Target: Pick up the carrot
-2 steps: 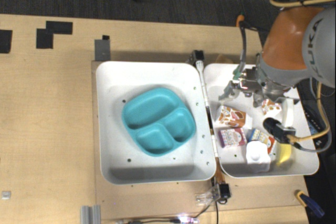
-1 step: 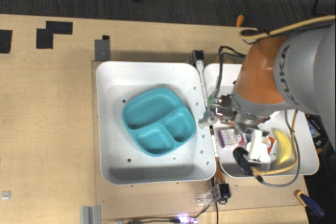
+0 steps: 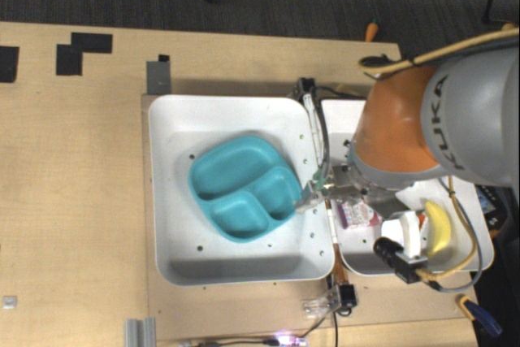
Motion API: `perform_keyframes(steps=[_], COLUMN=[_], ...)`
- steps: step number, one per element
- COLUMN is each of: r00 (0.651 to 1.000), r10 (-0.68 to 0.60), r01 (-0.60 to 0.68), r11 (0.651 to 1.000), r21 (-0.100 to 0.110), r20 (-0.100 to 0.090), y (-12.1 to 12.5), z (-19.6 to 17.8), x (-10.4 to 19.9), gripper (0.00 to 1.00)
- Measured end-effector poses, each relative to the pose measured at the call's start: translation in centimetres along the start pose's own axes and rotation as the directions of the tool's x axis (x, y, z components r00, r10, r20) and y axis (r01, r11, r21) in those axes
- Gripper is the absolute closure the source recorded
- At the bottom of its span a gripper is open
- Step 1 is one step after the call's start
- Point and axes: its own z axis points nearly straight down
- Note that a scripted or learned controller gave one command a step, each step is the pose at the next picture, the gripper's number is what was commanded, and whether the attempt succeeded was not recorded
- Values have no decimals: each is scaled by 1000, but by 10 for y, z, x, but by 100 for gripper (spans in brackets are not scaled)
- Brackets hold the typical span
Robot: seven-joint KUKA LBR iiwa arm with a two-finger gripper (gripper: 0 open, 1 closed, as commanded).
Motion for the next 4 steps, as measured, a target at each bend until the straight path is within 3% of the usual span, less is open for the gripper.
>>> perform_keyframes(steps=[1,4], r00=[939,939], r10=[-344,-345], r01=[344,345], r11=[939,939], r21=[-2,-3], r20=[3,2], y=[-4,-3], z=[0,0], x=[-29,-28], gripper=[0,0])
